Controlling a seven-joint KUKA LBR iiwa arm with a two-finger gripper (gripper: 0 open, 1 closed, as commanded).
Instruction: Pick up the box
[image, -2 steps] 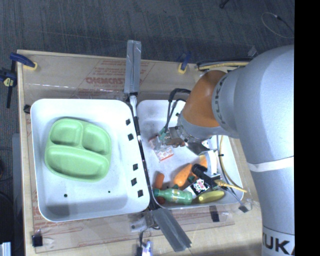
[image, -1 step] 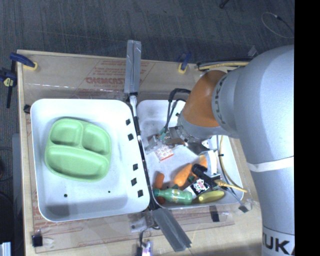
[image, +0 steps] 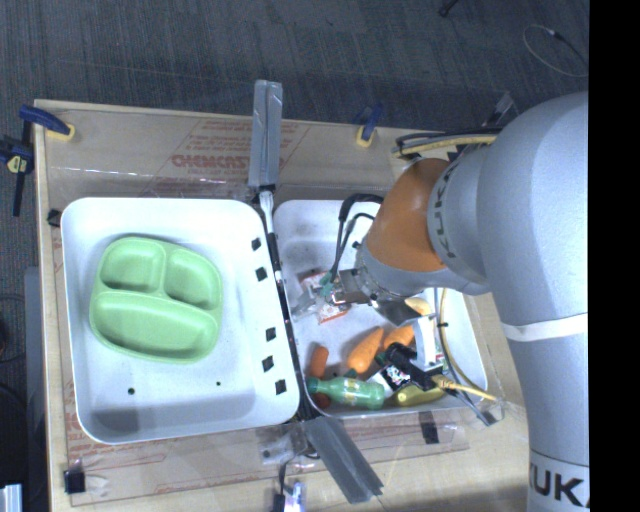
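Arm down in the right bin, pincer at the box.

The pincer (image: 336, 289) sits low in the right bin (image: 300, 225), near its left wall, with the grey arm and orange band covering much of the bin behind it. The box (image: 327, 309), small, red and white, lies just beside the pincer's tip, touching it or nearly so. Whether the pincer is open or closed on it cannot be told from this angle. Nearer the front lie a carrot (image: 364, 346), a smaller orange piece (image: 319, 358) and a green bottle (image: 350, 392) on its side. The left bin (image: 72, 260) holds a green divided tray (image: 158, 297). Both bins rest on the worktop (image: 150, 150).
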